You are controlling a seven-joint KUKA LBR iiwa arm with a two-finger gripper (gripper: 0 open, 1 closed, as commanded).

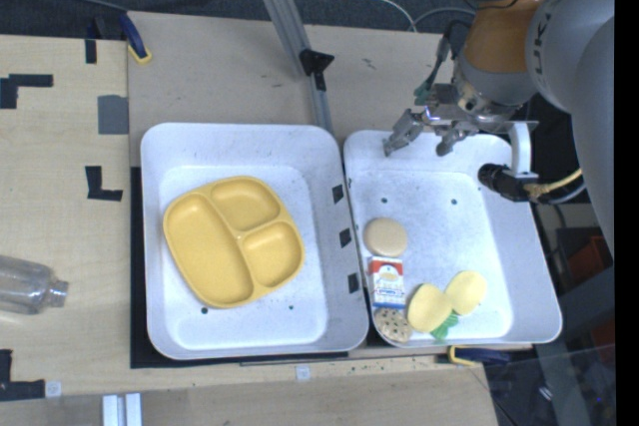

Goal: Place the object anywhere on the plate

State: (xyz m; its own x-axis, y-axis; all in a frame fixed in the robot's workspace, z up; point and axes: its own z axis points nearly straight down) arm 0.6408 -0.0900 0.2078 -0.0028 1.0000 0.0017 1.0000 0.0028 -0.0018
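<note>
Fingers (427, 139) apart, clamped on nothing, poised over right bin (519, 244) at 12 o'clock edge; round biscuit (385, 237) at bin's 9 o'clock: likely light, stiff, crumbly; pinch across rim; yellow plate (232, 239) in left bin

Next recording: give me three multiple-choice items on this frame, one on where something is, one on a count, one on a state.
1. Where is the yellow plate?
A. left bin
B. right bin
C. on the bench outside the bins

2. How many compartments does the plate have?
A. two
B. three
C. five

3. What is the gripper doing?
A. pressing on the plate
B. hanging at the right bin's far edge with nothing between its fingers
C. gripping the round tan item

Key: 1 A, it lies in the left bin. 2 B, three hollows show. 3 B, spread fingers hold nothing.
</note>
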